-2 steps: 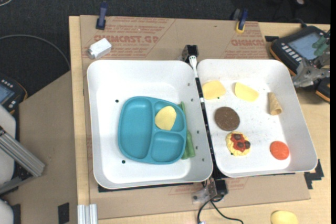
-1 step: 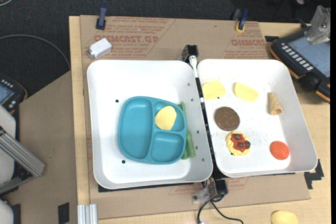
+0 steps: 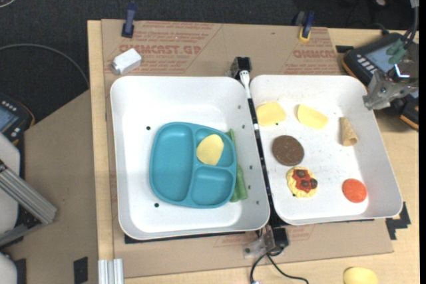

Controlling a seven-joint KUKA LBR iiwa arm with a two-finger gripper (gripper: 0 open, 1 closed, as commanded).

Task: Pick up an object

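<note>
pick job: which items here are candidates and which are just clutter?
Candidates:
gripper at the right bin's edge
two yellow pieces
brown disc
cone
mini pizza
orange piece
yellow piece on the blue tray

Clutter:
clamps
white block

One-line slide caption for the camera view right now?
Hand poised at right bin's edge above toy foods; left bin holds a blue divided plate carrying a yellow piece.
</note>
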